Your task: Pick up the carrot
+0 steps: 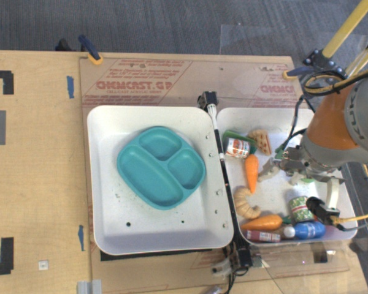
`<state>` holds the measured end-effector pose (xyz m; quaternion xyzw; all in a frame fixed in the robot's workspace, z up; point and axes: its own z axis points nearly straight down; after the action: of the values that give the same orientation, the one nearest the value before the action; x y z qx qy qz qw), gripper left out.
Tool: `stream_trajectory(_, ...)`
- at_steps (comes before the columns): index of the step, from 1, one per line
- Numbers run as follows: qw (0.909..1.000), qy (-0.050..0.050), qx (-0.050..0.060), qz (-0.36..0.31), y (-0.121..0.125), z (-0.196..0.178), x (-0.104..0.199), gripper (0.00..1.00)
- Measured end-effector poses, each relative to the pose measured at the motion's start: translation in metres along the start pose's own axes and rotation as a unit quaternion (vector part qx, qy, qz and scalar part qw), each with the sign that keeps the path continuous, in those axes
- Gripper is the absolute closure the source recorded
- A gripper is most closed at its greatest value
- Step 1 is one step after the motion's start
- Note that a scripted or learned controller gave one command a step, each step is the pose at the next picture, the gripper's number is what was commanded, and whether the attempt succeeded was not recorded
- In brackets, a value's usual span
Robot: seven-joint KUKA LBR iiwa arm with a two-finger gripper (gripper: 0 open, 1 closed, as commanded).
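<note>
The orange carrot [251, 172] lies in the right bin [276, 115], near its left wall, with its thin tip pointing toward the front. My gripper [275, 166] hangs low over the bin just right of the carrot, under the arm's orange band [329, 131]. The carrot lies apart from the gripper, on the bin floor.
A red-labelled can [238, 146] and a tan cracker [261, 141] lie behind the carrot. In front of it are a croissant [246, 202], a red bottle [264, 222], a green can [300, 208] and a blue bottle [308, 230]. The left bin [104, 133] holds a teal divided plate [162, 166].
</note>
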<state>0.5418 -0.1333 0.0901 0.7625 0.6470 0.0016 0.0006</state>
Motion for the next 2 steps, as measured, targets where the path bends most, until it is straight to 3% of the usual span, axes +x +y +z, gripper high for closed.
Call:
stream_trajectory(1, 0.9971, 0.001, 0.005, 0.075, -0.015, -0.001, 0.042, 0.0)
stream_trajectory(2, 0.9846, 0.001, 0.0, 0.175, -0.003, -0.096, 0.13, 0.0)
